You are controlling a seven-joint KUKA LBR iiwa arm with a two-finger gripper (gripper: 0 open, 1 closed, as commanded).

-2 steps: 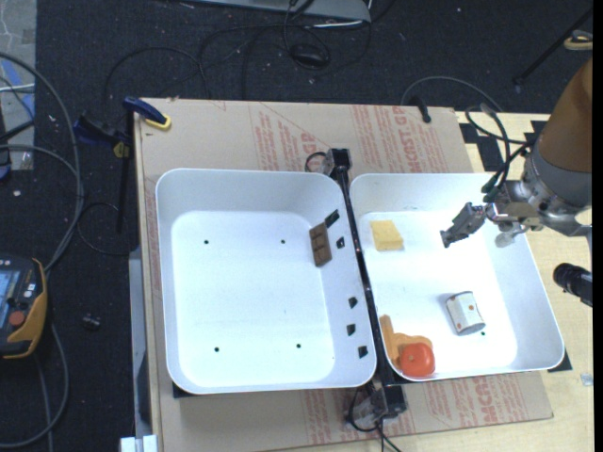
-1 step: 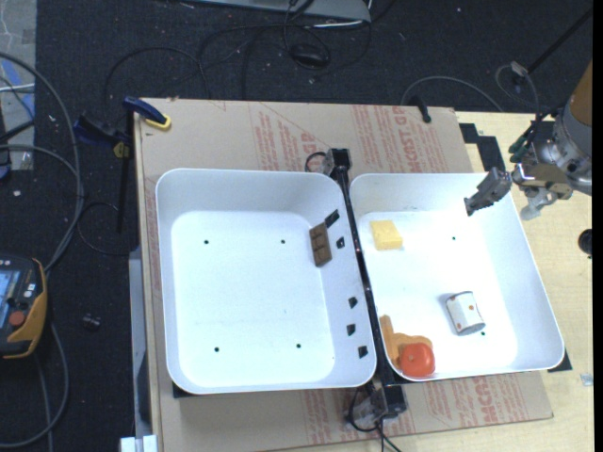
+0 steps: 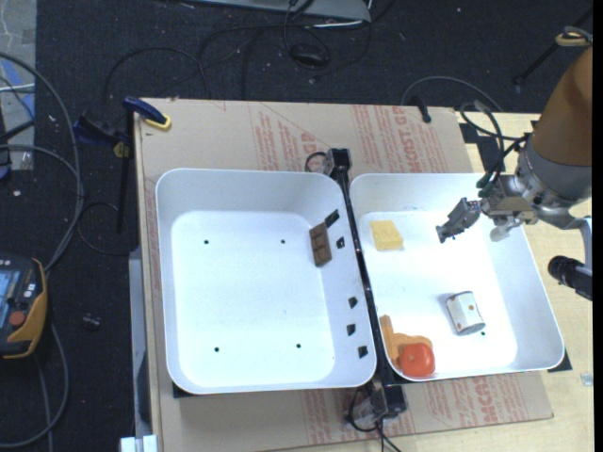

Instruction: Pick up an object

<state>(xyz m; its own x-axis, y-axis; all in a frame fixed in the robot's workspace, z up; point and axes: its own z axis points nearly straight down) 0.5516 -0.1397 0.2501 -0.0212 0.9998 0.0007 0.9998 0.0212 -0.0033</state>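
Observation:
My gripper hangs over the right bin, in its upper right part, with nothing seen between its fingers. A yellow sponge-like block lies to the gripper's left, near the bin's top left. A small grey-and-white cylinder sits below the gripper, toward the bin's lower middle. An orange-red object rests in the lower left corner of the right bin. A brown bar lies at the right side of the left bin.
The two bins meet along a black divider with clips. Cardboard lies under the bins. Cables and a yellow-blue clamp sit beyond the bench's top left. The arm's orange band is at the right.

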